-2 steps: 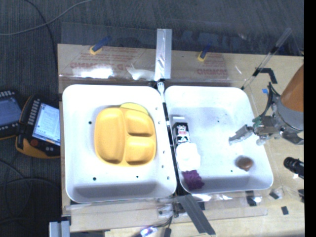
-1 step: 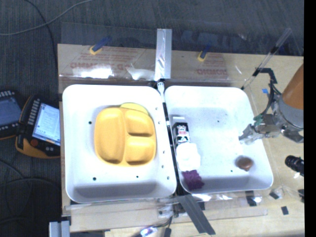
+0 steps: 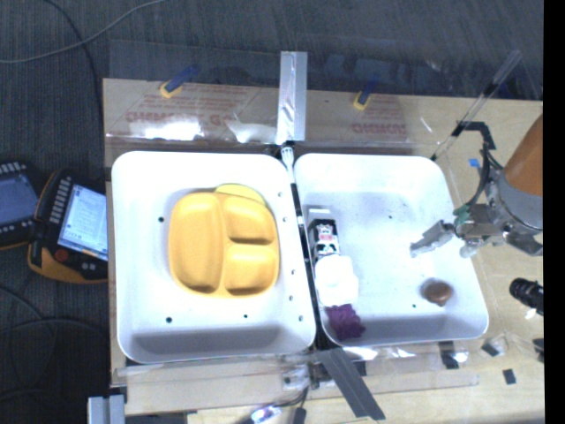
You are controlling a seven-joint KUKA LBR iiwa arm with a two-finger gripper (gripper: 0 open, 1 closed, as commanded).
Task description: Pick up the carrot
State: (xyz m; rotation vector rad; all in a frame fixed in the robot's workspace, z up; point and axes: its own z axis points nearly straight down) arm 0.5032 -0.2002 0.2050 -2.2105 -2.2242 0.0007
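My gripper [image 3: 444, 244] hangs over the right part of the right bin [image 3: 388, 179], reaching in from the right edge. Its fingers [image 3: 428, 238] stand apart, open, with nothing between them. A small brown rounded item [image 3: 437, 291] lies on the bin floor just below the gripper, apart from it. I cannot tell whether this item is the carrot.
Along the right bin's left wall lie a black-and-white item [image 3: 323, 233], a white lump [image 3: 336, 278] and a purple piece [image 3: 345, 321]. The left bin [image 3: 141, 325] holds a yellow divided plate [image 3: 222, 241]. A pendant [image 3: 71, 228] sits left of the bench.
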